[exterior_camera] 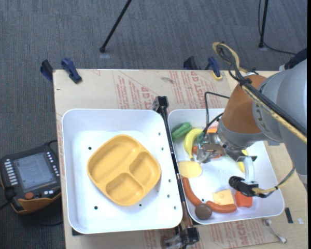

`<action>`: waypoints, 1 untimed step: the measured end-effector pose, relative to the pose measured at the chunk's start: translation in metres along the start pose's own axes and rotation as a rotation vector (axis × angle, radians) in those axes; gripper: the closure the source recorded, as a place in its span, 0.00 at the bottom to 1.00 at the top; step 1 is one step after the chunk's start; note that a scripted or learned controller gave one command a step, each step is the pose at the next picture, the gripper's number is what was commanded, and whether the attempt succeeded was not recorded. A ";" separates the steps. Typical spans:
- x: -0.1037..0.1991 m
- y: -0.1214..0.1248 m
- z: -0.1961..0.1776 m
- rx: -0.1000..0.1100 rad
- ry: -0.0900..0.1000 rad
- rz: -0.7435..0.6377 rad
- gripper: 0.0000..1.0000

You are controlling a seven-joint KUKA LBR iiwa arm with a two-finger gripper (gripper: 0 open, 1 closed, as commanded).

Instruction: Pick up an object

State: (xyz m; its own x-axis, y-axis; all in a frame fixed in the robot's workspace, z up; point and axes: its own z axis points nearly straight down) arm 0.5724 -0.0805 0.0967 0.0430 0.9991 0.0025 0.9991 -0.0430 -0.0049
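On the floor at the far left sits a control pendant [30, 176], its lower edge partly hidden behind the worktop [119, 84]. The left bin [72, 139] holds a yellow divided plate [124, 168], lying flat near the middle.

In the right bin [272, 201], toy food is gathered toward the left wall: a green pepper [180, 130] at the top, a banana [191, 139] just beside it, a pale yellow round piece [189, 169] below, then a long sausage [189, 191] curving down to a brown round lump [202, 211]. A cheese wedge [223, 196] and an orange-red block [243, 200] lie near the bottom edge.

The hand [210, 150] hangs low over the bin's upper middle, just right of the banana and just above the pale round piece. It is small and crowded by the wrist and cables, so whether its fingers are apart or together cannot be told, nor whether it touches anything. The arm [249, 113] covers much of the bin's upper right.
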 end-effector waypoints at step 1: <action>0.014 -0.060 -0.090 0.000 -0.001 0.316 1.00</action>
State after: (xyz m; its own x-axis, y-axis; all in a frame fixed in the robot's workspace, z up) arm 0.5139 -0.0645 0.1868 0.3509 0.9364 0.0001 0.9364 -0.3509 -0.0048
